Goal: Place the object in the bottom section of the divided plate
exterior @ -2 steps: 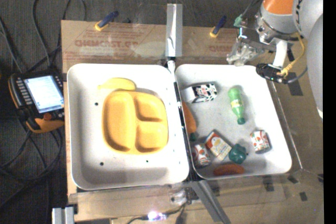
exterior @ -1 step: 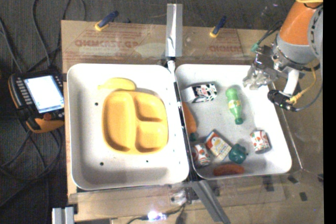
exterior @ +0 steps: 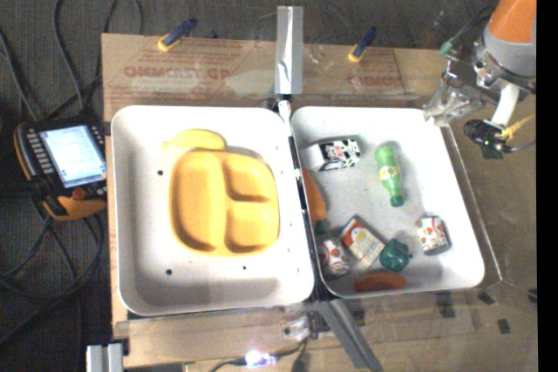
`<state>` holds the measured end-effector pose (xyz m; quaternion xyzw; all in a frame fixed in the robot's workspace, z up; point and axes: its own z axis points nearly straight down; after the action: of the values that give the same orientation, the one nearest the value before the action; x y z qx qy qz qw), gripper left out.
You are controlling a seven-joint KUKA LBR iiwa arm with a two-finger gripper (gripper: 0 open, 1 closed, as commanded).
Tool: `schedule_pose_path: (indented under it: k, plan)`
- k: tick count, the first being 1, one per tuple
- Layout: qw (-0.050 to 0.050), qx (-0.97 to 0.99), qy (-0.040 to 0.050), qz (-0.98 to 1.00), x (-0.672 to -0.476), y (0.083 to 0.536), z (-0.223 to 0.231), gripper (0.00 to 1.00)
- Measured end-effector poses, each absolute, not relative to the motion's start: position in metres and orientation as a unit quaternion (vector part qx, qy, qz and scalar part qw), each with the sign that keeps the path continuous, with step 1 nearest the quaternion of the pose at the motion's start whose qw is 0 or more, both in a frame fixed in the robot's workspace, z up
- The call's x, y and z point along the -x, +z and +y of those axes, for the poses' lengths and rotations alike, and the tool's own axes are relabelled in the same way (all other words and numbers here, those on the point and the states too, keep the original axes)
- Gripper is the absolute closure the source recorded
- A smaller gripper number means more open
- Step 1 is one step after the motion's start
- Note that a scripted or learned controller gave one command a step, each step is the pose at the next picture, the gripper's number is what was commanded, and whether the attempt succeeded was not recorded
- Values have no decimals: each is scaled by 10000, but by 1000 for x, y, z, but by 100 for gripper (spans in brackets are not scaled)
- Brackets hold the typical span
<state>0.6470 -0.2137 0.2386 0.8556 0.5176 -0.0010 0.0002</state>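
Gripper (exterior: 453, 104): hovering over the right bin's (exterior: 466, 213) far right corner; finger state cannot be told. Nearest object, a green bottle (exterior: 391, 173), is lying leftward and nearer, long axis far-to-near. Yellow divided plate (exterior: 225, 201) is sitting in the left bin (exterior: 139, 274).

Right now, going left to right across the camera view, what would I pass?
Handheld screen → yellow divided plate → carrot → green bottle → red-and-white can → robot arm.
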Motion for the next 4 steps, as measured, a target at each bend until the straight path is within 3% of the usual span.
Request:
schedule_pose_path:
  k: [1, 2, 3, 4]
  plan:
    - [2, -8595, -9, 5111, -669, 283, -214, 100]
    - [0, -8617, -11, 5073, -669, 316, -211, 100]
    - [-18, -8311, -15, 5561, -608, 179, -211, 100]
    - [-12, -8409, -10, 5411, -577, 199, -213, 100]
